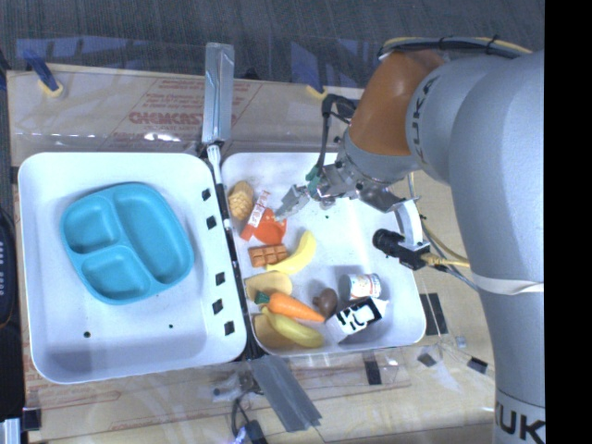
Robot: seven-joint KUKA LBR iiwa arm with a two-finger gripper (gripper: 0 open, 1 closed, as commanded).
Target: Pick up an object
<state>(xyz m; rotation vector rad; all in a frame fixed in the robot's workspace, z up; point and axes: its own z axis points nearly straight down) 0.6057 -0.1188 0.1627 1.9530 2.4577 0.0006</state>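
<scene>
Bananas (291, 331): near edge of right bin (407, 331), carrot (296, 307) on top.
Gripper (289, 203): over far-left corner, beside orange toy (262, 225); grip state cannot be told.
Left bin (46, 340): blue tray (127, 241).

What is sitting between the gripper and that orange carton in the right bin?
Nothing visible. The gripper hangs right beside the orange carton, with just bare white bin floor around its tip. The bread roll lies on the carton's far side, out of the way.

Robotics lab, KUKA arm (462, 109), white bins (37, 276), toy food (294, 254)
</scene>
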